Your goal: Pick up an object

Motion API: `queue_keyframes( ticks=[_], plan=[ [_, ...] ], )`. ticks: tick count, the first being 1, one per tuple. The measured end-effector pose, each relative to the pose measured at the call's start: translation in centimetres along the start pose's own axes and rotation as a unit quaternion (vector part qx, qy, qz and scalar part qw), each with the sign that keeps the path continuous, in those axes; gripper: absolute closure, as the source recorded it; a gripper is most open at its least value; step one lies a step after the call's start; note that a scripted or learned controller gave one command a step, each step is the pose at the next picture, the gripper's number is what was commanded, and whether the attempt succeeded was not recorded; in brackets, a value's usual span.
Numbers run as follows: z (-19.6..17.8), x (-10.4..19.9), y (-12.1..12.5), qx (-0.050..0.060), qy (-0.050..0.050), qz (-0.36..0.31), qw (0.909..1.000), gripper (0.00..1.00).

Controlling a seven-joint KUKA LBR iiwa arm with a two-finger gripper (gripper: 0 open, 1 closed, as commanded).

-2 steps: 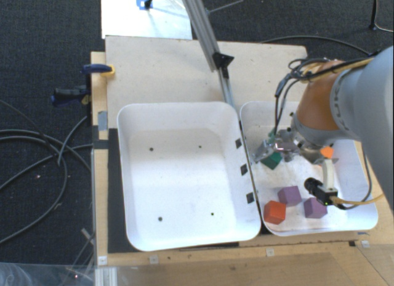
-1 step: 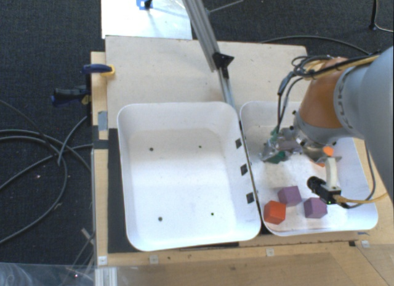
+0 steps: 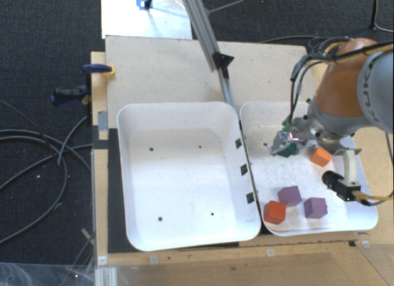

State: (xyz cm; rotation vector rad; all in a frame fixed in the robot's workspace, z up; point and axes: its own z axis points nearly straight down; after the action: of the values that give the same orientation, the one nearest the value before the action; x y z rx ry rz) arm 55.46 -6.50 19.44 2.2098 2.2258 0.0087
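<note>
My gripper (image 3: 287,142) is down in the right bin (image 3: 265,115), in its upper middle part. A small dark green object (image 3: 284,151) shows right at the gripper's tip, partly hidden by it. Just to the right, under the wrist, an orange block (image 3: 320,156) lies on the bin floor. Two purple blocks (image 3: 289,195) (image 3: 315,207) and a red-orange block (image 3: 274,212) sit near the bin's front edge, apart from the gripper.
The left bin (image 3: 132,174) stands beside the right one, sharing a middle wall (image 3: 245,167). A slanted metal pole (image 3: 203,26) crosses the back of the bench. A black connector with cable (image 3: 340,185) hangs off the arm over the right bin.
</note>
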Motion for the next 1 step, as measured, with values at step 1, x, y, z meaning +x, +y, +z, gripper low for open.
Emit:
queue_keyframes(
  ticks=[1],
  plan=[
    [0.44,7.86,0.41,0.003,0.002,-0.003,1.0,1.0]
  ],
)
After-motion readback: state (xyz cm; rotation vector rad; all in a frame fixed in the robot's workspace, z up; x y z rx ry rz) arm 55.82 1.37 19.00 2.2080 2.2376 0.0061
